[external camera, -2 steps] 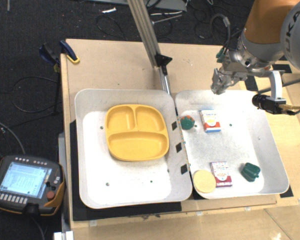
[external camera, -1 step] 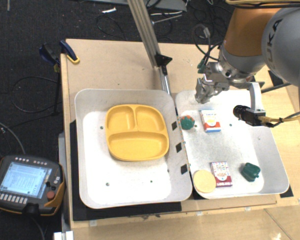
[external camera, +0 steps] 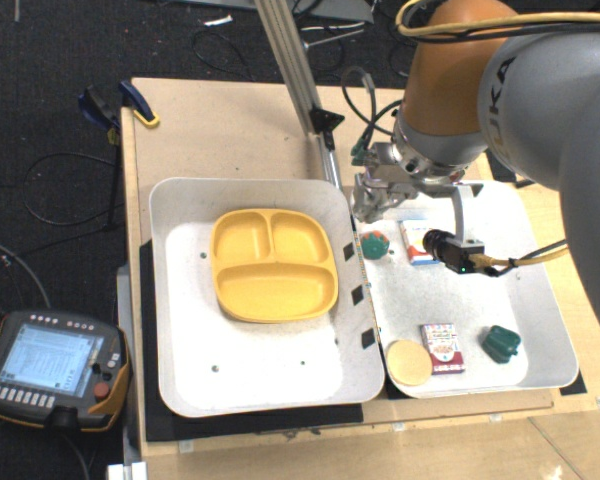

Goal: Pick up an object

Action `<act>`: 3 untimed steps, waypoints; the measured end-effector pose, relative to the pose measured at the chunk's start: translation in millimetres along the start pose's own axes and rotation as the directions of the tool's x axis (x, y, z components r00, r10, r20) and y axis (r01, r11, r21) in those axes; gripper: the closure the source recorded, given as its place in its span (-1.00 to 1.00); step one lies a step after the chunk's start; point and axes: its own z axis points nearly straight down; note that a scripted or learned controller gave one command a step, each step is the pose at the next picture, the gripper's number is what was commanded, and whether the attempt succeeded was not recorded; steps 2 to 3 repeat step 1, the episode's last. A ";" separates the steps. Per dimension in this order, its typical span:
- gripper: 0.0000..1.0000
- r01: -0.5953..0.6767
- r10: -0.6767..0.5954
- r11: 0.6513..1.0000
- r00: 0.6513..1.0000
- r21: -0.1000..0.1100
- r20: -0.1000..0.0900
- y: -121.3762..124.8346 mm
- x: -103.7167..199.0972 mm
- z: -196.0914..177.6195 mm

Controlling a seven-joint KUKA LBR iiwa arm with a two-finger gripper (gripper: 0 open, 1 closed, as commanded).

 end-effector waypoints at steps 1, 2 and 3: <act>1.00 0.001 -0.001 1.000 1.000 0.000 -0.001 -17.0 57.8 11.0; 1.00 0.001 -0.001 1.000 1.000 0.000 -0.001 -17.0 57.8 11.0; 1.00 0.001 -0.001 1.000 1.000 0.000 -0.001 -17.0 57.8 11.0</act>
